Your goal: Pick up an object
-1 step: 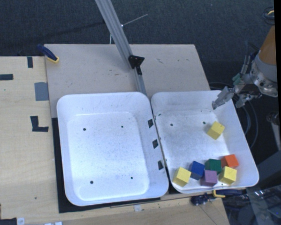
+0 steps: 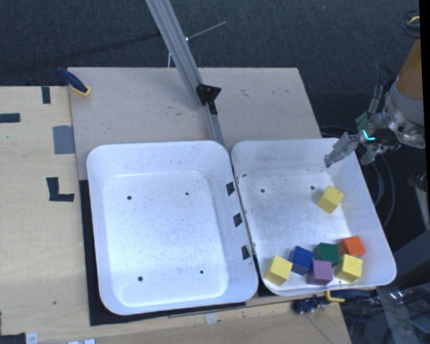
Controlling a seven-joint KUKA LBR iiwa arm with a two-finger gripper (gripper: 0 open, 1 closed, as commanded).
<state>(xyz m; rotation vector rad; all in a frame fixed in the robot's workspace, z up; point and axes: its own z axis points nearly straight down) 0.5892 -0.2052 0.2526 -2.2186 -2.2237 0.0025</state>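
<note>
The right bin [image 2: 274, 200] holds several small cubes. A yellow cube [image 2: 330, 198] lies alone near the bin's right side. Along the front edge sit another yellow cube [image 2: 279, 269], a blue cube [image 2: 301, 259], a green cube [image 2: 326, 253], a purple cube [image 2: 321, 271], an orange cube [image 2: 352, 246] and a third yellow cube [image 2: 350, 268], packed close together. My gripper [image 2: 351, 155] hovers over the bin's far right rim, above and slightly right of the lone yellow cube. Its fingers are open, with nothing between them.
The left bin [image 2: 164, 221] stands beside the right one, the two rims touching. A slanted metal rail [image 2: 184, 54] runs from the top down to the gap between the bins. A blue and yellow tool [image 2: 74, 81] lies at the bench's back left.
</note>
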